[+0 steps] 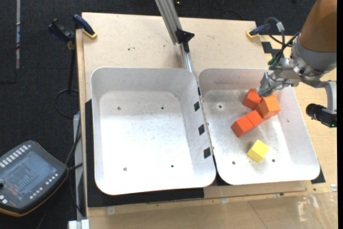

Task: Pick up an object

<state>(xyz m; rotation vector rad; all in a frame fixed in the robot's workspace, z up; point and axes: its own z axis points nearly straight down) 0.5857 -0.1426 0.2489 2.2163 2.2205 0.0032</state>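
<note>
hand [266, 88] low in right bin [300, 163], touching 3 orange blocks [256, 110]; finger state unclear; yellow block [258, 150] well below it

Pale wooden bench [139, 40] on dark carpet [43, 72].

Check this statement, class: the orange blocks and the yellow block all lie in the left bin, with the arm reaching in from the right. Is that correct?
One detail is wrong. The camera view shows the orange blocks and the yellow block in the right bin, not the left bin. The arm does reach in from the right.
</note>
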